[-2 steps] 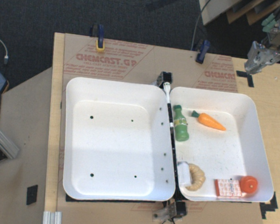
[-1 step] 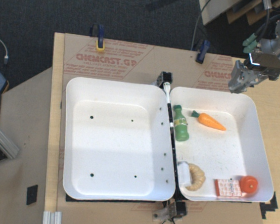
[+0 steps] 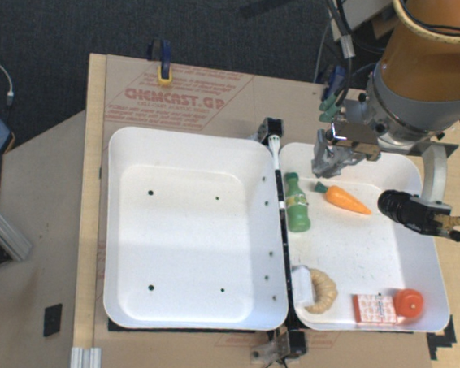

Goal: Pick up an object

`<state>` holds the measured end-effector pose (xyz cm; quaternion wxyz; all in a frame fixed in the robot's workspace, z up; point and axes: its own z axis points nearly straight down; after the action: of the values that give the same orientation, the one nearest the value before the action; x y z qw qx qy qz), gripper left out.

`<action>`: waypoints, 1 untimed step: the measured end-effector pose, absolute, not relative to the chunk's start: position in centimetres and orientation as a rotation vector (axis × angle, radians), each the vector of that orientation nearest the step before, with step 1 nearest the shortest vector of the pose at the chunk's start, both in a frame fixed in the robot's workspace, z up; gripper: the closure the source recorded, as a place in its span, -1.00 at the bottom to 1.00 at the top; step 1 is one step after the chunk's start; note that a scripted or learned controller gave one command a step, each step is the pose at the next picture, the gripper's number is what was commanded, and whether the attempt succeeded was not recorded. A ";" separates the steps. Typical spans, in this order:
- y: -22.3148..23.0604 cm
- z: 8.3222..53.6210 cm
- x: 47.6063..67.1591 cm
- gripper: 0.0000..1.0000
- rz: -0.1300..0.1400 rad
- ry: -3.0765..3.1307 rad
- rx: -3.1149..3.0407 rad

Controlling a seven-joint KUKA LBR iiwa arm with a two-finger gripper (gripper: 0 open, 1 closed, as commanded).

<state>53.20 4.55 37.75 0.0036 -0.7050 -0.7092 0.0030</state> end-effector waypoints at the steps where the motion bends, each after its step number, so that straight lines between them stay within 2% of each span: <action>1: 9.0 31.2 54.0 1.00 0.011 -2.222 -2.211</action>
<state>54.02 8.95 31.19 0.0035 -0.7054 -0.7088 0.0034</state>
